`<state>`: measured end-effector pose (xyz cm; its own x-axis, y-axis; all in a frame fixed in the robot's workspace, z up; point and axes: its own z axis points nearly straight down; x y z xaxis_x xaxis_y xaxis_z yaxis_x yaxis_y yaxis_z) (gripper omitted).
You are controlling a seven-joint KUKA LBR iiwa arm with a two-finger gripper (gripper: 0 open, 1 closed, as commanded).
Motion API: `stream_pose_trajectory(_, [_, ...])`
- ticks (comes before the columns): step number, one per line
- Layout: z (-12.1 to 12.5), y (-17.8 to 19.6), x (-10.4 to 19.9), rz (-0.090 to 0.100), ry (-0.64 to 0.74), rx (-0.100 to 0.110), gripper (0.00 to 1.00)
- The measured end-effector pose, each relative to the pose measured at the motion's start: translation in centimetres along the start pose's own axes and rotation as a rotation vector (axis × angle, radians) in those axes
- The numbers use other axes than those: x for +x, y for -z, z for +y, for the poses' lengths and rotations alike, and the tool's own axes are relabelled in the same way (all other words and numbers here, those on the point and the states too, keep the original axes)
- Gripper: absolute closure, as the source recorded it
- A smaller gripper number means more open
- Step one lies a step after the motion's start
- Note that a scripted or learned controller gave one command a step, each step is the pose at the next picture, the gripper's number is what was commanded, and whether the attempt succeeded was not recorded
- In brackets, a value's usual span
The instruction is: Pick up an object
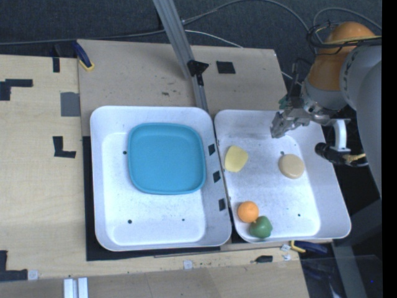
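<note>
Grey and banded in orange, the arm holds its tool (280,128) over the far end of the right bin (322,219), above and a little to the left of the beige round object (291,166), with nothing visibly in its grip; how wide it stands I cannot tell. This looks like the approach step, no object lifted yet. Next, it would have to travel toward the beige round object, the closest target, centre over it and descend; the yellow piece (236,158), orange ball (248,212) and green object (261,227) lie farther from it.
</note>
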<state>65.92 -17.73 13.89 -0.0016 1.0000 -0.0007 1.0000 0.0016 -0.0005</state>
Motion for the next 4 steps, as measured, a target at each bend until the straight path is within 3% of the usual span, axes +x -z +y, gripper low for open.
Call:
stream_pose_trajectory(2, [-0.4,6.7,-0.1,0.000,-0.001,-0.002,1.00])
stream_pose_trajectory(3, [-1.1,7.7,5.3,0.002,0.003,-0.001,1.00])
stream_pose_trajectory(4, [-3.7,8.1,10.0,0.002,0.002,-0.001,1.00])
